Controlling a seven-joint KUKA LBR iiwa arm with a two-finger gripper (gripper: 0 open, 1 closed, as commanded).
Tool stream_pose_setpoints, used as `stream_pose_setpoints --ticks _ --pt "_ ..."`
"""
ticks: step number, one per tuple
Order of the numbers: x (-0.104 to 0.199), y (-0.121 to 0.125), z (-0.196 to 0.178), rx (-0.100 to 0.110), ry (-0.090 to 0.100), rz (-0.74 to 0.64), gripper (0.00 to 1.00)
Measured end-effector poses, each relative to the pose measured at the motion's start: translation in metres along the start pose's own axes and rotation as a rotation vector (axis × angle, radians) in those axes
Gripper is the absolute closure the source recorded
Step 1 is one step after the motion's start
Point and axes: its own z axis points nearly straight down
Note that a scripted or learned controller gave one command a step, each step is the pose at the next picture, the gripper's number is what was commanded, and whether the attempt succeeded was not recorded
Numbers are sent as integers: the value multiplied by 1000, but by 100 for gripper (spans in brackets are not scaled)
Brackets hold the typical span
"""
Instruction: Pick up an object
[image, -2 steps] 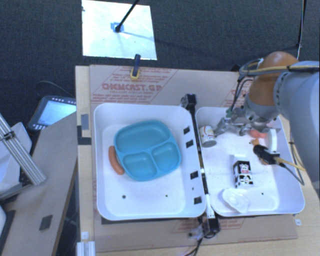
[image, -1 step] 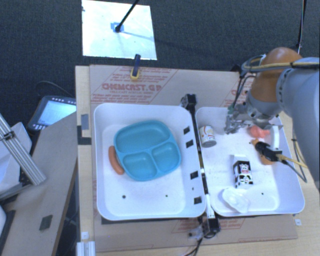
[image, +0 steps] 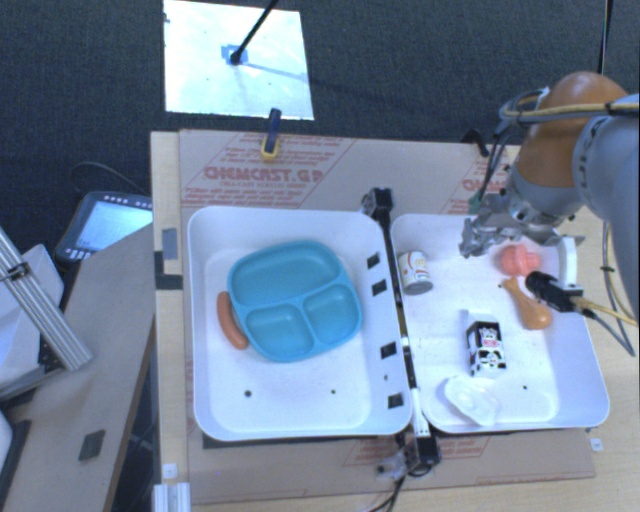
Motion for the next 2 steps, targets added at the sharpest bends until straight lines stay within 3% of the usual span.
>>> stream_pose_setpoints --ticks 2 --pt "-7 7 -89 -2 -1 -3 100"
